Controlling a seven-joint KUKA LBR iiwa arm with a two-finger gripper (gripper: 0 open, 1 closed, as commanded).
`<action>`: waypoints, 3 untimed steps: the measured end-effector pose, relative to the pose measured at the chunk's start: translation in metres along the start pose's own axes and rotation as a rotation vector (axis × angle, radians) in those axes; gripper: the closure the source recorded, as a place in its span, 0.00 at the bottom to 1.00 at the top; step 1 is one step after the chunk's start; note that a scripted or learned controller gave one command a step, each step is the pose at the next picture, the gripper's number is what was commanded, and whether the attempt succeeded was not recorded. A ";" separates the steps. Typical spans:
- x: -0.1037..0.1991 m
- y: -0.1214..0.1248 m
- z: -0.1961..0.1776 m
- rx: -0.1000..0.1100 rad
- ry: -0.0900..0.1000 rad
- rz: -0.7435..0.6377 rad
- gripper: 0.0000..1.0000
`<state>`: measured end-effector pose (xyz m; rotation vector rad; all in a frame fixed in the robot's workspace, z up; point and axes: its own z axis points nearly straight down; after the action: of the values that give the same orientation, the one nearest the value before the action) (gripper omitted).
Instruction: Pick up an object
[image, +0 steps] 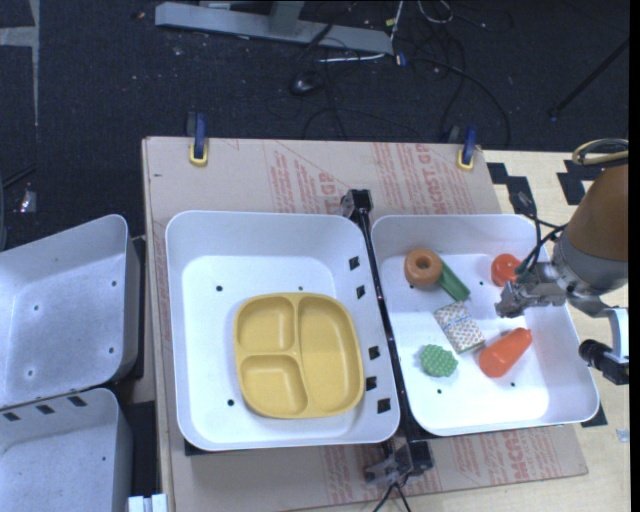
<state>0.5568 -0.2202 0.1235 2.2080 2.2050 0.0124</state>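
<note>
The orange carrot-shaped toy (505, 352) lies tilted in the right bin (480, 415), toward its 4 o'clock corner. The gripper (517, 298) hangs just above it at 12 o'clock; whether it is released or clenched cannot be told. At the carrot's 9 o'clock sits a patterned block (460, 327), with a green knobbly piece (438, 360) below that. A brown ring (423, 267) touches a green stick (451, 280) near the bin's top, and a red ball (505, 268) sits at 1 o'clock. The left bin (200, 300) holds a yellow divided plate (298, 354) on the table (260, 165).
</note>
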 end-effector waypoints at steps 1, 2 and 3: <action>0.005 -0.004 -0.048 0.016 0.007 -0.004 1.00; 0.010 0.008 -0.104 0.014 0.007 -0.006 1.00; 0.010 0.009 -0.138 0.016 0.007 -0.004 1.00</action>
<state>0.5632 -0.2094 0.2613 2.2151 2.2216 0.0022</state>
